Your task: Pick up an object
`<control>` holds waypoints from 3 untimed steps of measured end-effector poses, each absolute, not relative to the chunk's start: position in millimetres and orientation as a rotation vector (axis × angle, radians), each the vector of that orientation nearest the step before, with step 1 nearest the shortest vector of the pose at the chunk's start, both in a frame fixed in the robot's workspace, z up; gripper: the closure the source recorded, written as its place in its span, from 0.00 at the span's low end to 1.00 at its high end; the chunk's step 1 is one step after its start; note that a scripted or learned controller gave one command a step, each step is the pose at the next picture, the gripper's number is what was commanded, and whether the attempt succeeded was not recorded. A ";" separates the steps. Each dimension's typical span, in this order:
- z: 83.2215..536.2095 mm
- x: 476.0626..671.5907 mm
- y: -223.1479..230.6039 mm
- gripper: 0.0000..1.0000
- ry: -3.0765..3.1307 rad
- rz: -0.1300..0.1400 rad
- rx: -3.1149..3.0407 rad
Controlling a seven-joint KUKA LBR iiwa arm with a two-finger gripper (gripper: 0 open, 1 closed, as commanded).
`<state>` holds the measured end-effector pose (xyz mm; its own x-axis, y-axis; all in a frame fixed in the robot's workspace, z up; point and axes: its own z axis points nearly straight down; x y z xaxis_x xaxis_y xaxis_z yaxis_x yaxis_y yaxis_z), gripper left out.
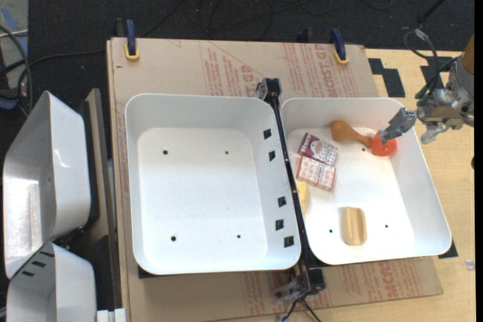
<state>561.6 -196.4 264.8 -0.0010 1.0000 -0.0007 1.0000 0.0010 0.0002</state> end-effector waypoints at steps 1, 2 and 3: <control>138.4 609.5 -206.7 0.00 2.230 -0.005 2.220; 157.0 610.8 -207.1 1.00 2.225 0.002 2.213; 148.0 601.9 -135.7 1.00 2.233 0.001 2.215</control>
<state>601.9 -135.7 148.0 -0.0083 1.0000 0.0030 1.0000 0.0083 -0.0019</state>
